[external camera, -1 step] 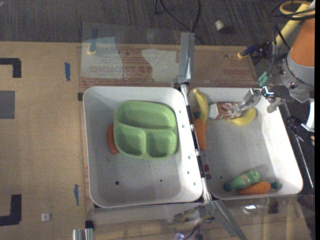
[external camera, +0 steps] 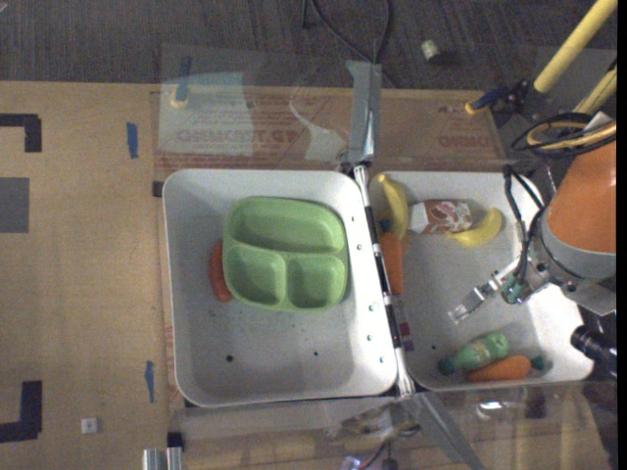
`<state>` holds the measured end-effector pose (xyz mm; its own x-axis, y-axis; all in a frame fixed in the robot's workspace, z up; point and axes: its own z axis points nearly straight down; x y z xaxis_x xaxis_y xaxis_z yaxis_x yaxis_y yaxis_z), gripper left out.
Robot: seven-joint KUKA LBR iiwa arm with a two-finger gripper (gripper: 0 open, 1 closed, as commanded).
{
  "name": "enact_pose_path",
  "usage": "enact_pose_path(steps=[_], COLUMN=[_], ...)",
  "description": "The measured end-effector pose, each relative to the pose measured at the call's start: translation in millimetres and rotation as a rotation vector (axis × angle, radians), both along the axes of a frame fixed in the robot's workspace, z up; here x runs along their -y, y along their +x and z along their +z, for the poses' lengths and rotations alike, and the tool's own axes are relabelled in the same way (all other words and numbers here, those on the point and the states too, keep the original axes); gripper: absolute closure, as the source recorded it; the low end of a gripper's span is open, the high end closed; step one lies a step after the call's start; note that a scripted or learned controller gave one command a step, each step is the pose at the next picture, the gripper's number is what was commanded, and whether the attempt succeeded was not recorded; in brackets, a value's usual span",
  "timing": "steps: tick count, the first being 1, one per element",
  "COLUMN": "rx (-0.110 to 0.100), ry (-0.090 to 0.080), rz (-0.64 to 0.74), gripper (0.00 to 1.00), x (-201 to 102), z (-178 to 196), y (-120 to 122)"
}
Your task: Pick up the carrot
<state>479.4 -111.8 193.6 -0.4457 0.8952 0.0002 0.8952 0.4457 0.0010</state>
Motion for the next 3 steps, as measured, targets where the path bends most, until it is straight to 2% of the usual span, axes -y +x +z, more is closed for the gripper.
enact_pose_path(steps=[1,2,3], rx=[0.003,0.001,0.004], ry=[-0.001,0.0,0.0], rz=[-0.234,-0.096,-0.103], gripper=[0.0,0.0,1.0], x=[48.4,10.6,13.7], z=[34.2,-92.2,-82.1], y=[0.7,45.7,45.9])
